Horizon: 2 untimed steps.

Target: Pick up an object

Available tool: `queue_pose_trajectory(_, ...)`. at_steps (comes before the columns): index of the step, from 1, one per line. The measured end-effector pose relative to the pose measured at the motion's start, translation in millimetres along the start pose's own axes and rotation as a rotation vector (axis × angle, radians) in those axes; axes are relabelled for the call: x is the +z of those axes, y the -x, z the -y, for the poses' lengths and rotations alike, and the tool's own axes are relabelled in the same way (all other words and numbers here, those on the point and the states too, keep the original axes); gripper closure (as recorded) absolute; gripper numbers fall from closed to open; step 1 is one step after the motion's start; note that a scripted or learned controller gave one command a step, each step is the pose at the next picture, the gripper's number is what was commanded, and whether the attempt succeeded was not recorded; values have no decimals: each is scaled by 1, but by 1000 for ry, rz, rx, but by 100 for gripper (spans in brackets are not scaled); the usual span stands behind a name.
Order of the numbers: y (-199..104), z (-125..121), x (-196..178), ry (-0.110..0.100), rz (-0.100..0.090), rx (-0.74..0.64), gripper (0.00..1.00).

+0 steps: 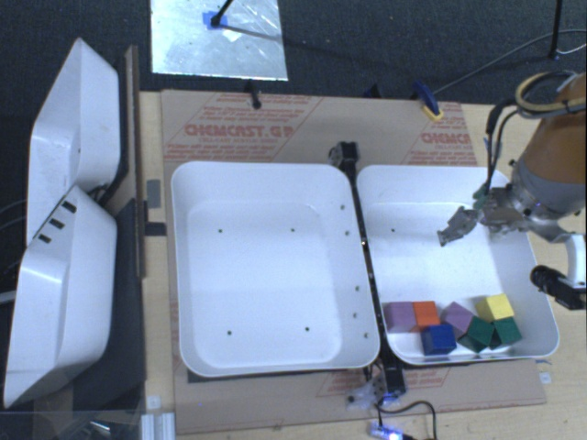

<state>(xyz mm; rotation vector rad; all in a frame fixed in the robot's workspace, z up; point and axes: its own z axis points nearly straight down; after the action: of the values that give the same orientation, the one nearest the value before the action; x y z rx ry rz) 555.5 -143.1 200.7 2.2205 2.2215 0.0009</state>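
The gripper (456,229) hangs over the right bin's (431,186) bare middle; I cannot tell its fingers' state. Blocks (451,324) crowd the near edge.

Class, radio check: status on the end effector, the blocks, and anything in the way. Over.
End effector over right bin, nothing seen in it. Blocks clustered at the bin's near edge: purple, orange, blue, green, yellow. Path looks clear.

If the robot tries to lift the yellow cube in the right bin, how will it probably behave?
The yellow cube looks stiff, with flat faces, so it should sit still rather than roll. It is small, so probably light. Green blocks touch it and the bin wall is close, so a push may shift its neighbours too.
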Motion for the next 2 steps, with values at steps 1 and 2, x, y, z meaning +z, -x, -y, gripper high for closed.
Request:
queue_pose_trajectory(1, 0, 0, -11, 1, 0, -1, 100)
queue_pose_trajectory(2, 44, -94, 5, -2, 0, 1, 100)
